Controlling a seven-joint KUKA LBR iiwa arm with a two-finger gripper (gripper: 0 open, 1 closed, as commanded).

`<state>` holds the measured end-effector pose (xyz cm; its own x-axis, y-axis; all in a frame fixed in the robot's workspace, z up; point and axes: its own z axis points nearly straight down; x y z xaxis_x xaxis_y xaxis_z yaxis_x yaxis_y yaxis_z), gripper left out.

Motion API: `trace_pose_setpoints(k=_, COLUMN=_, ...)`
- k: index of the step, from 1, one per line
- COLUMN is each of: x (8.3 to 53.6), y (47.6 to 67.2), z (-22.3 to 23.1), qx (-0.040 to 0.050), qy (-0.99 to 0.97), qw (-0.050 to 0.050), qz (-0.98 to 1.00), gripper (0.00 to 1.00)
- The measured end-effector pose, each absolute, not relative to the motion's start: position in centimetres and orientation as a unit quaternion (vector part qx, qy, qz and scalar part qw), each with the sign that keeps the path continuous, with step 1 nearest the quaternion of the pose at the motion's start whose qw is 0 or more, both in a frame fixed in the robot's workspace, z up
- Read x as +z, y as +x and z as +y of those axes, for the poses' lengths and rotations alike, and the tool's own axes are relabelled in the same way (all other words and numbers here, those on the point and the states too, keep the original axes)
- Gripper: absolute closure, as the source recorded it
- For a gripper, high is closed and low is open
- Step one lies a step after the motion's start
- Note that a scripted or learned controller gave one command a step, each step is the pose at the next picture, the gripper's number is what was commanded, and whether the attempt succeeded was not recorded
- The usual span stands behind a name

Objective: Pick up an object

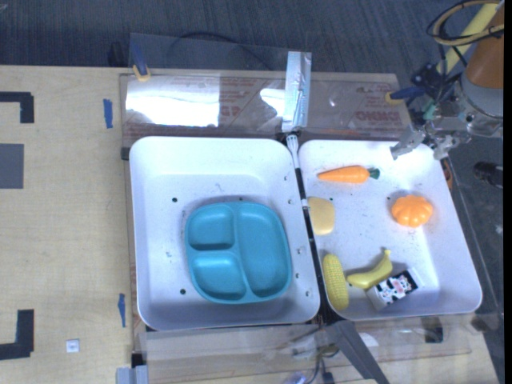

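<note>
The right bin [460, 282] holds an orange carrot [346, 174] near its back. An orange pumpkin-like ball [411, 210] lies at the right and a pale yellow slab [322, 216] against the left wall. At the front are a corn cob [334, 281], a yellow banana [372, 272] and a small black-and-white toy [394, 288]. My gripper [422, 149] hangs over the bin's back right corner, above and right of the carrot. It is open, with nothing between its fingers.
A blue divided plate [238, 250] lies in the left bin [152, 182]. A metal divider [297, 90] and clear sheeting stand behind the bins. Yellow and black cables [460, 22] loop at the top right beside the arm.
</note>
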<state>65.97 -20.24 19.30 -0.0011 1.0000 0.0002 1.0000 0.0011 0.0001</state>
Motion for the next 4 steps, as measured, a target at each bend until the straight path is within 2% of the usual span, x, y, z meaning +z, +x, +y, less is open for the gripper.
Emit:
trace_pose_setpoints(k=1, x=9.1, y=59.7, z=-21.2, qx=-0.0064, qy=-0.674, qw=0.003, qz=-0.739, gripper=0.00)
trace_pose_setpoints(k=2, x=8.8, y=53.8, z=-19.9, qx=-0.0018, qy=-0.682, qw=-0.002, qz=-0.731, gripper=0.00)
trace_pose_setpoints(k=3, x=9.8, y=53.9, z=-20.0, qx=-0.0026, qy=-0.683, qw=-0.004, qz=-0.730, gripper=1.00)
trace_pose_setpoints(k=4, x=20.9, y=50.8, z=-18.2, qx=-0.0026, qy=-0.705, qw=-0.005, qz=-0.709, gripper=1.00)
